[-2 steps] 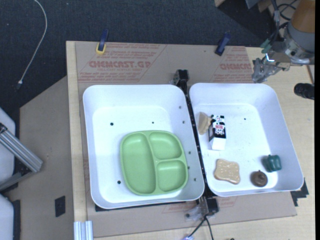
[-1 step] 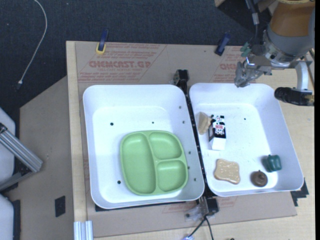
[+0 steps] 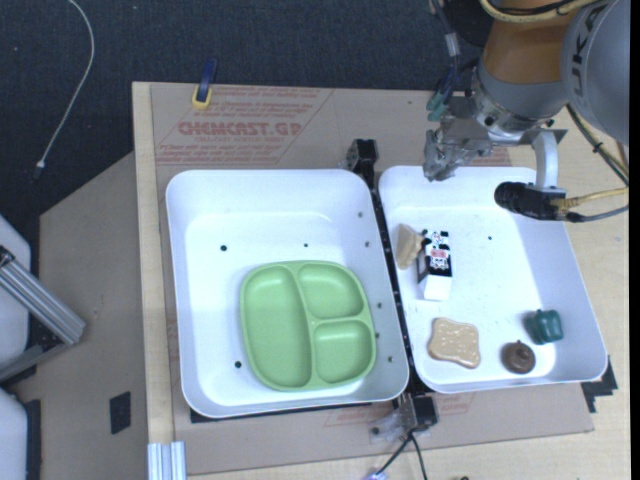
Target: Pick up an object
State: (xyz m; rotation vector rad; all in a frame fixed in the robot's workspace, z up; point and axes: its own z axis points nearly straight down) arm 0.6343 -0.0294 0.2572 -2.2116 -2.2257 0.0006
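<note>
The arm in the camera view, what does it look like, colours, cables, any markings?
The arm is a thick rounded tube, grey, with a broad orange band above the wrist. Dark letters show on the grey shell near the view's right edge. Thin black cables run down its left side to a small grey metal gripper. A black cylinder with a cable juts out beside the wrist.

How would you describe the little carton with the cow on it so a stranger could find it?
Look at the right bin, the one without the green plate. Near its left wall, about halfway down, lies a small carton. It is the only boxy item, white with black cow patches, between a tan wedge and a toast slice.
</note>
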